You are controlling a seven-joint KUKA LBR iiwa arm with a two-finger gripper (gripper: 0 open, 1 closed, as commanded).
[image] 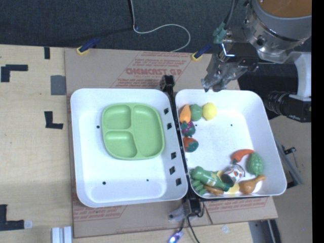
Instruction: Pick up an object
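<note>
My gripper (212, 85) hangs above the far edge of the right bin (263, 135), with nothing visibly between its fingers. Just below it in the bin lie a yellow lemon-like ball (209, 111) and an orange carrot (185, 113). Along the bin's left wall sit a purple-and-green toy (188, 129) and an orange-and-green one (191, 144). A heap of toy foods fills the near right corner: a green piece (203, 176), a red-white piece (234, 173), a green strawberry-like piece (255, 162) and an orange gourd (249, 186).
The left bin (86, 146) holds a green divided plate (133, 130). Both bins rest on a cardboard sheet (147, 70) on the wooden bench. A white cable (162, 32) loops behind, and black camera hardware (291, 105) sits at the right.
</note>
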